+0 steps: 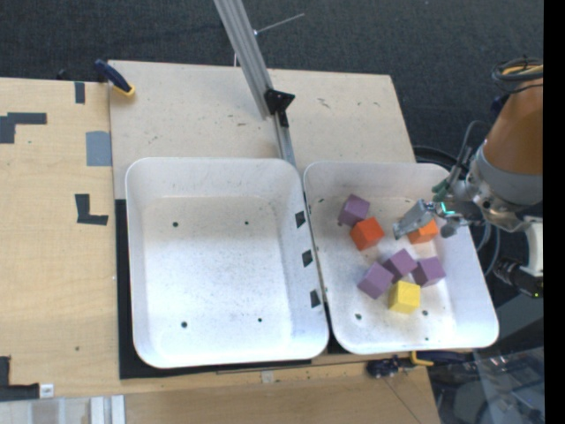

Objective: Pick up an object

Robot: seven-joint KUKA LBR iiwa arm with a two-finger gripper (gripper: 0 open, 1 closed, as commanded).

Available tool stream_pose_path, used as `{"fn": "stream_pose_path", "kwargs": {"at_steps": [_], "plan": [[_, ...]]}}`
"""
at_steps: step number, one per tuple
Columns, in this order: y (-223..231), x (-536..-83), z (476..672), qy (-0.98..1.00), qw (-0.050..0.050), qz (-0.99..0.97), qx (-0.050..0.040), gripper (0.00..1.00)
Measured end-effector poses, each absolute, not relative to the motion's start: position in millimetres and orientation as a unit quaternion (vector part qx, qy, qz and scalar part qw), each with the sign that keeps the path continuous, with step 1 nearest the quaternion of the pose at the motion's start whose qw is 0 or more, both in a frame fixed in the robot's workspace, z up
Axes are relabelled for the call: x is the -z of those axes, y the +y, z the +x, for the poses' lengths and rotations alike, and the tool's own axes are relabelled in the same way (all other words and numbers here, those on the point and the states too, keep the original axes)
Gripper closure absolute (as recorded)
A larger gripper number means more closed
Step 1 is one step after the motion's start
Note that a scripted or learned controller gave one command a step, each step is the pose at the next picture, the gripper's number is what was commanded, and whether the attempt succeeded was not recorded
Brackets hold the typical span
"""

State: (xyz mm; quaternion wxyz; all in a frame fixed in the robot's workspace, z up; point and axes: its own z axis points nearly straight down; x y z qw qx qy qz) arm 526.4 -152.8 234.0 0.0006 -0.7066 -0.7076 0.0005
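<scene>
The right bin (484, 323) holds several purple blocks, among them one at the back (355, 208) and one in the middle (402, 261). An orange block (367, 232) and a yellow block (406, 296) lie there too. My gripper (426, 225) reaches in from the right over the bin's right part. A second, smaller orange block (426, 232) sits between its fingers, a grey one (408, 223) on the left and a dark one on the right. Whether that block rests on the bin floor I cannot tell.
The left bin (132, 184) stands beside the right one, sharing a middle wall. A slanted aluminium bar (243, 42) runs from the top down to the bins' back edge. A blue and yellow clamp (115, 78) lies at the bench's far left corner.
</scene>
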Motion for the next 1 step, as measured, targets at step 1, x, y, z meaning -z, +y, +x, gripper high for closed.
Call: {"fn": "stream_pose_path", "kwargs": {"at_steps": [1], "plan": [[-154.0,-170.8,519.9,-0.707,0.003,-0.707,-0.0025,0.00]]}}
